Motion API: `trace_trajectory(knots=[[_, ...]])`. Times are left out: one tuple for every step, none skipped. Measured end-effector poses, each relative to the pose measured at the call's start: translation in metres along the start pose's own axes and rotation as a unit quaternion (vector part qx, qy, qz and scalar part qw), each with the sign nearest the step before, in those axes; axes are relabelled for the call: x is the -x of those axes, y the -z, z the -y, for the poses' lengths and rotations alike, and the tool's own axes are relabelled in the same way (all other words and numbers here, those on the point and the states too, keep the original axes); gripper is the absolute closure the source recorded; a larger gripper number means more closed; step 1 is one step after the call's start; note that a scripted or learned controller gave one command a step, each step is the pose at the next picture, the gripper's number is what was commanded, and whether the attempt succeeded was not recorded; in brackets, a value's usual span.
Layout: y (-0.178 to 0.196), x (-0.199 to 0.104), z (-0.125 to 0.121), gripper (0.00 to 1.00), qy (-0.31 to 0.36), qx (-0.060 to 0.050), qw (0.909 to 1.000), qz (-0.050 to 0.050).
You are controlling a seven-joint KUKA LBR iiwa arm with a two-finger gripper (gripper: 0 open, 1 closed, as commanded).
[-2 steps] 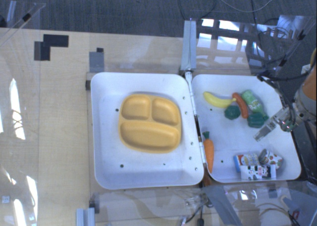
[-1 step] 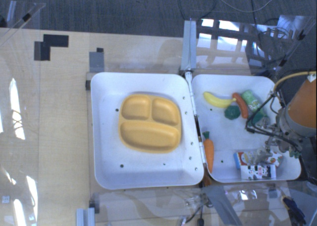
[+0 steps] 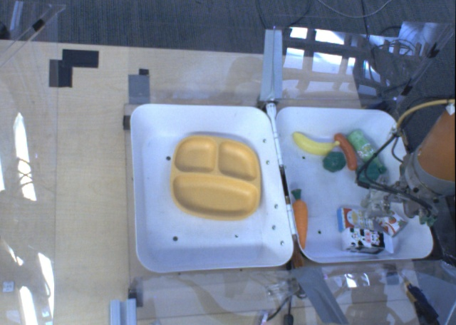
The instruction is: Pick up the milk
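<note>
right bin [image 3: 313,249]: milk carton [image 3: 365,231] lying near the front right corner, with the gripper [image 3: 388,211] right over its upper edge; whether the jaws are clenched or released cannot be told. also there: banana [image 3: 313,143], carrot [image 3: 300,220], broccoli [image 3: 333,162]. left bin [image 3: 153,174]: yellow divided tray [image 3: 216,176], centred.

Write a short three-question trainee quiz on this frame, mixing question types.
1. True or false: the yellow divided tray lies in the left bin.
2. Which item lies along the right bin's left wall? A) banana B) carrot C) milk carton
3. Fill in: the gripper hovers just above the ____.

Key: 1 true; 2 B; 3 milk carton, at the right bin's near right corner.
</note>
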State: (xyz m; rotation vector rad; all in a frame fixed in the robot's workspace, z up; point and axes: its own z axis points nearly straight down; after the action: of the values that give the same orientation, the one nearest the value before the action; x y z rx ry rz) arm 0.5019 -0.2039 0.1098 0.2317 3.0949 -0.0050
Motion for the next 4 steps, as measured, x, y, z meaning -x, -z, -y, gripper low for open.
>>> trace_trajectory(knots=[[-0.011,-0.007,-0.032,1.0,0.22,-0.005,0.9755,0.003],[0.153,0.03,-0.054,1.0,0.332,0.005,0.9431,-0.012],[0.235,0.031,-0.058,1.0,0.224,0.004,0.9744,-0.012],[0.144,0.12,-0.116,1.0,0.237,0.006,0.9713,-0.014]])
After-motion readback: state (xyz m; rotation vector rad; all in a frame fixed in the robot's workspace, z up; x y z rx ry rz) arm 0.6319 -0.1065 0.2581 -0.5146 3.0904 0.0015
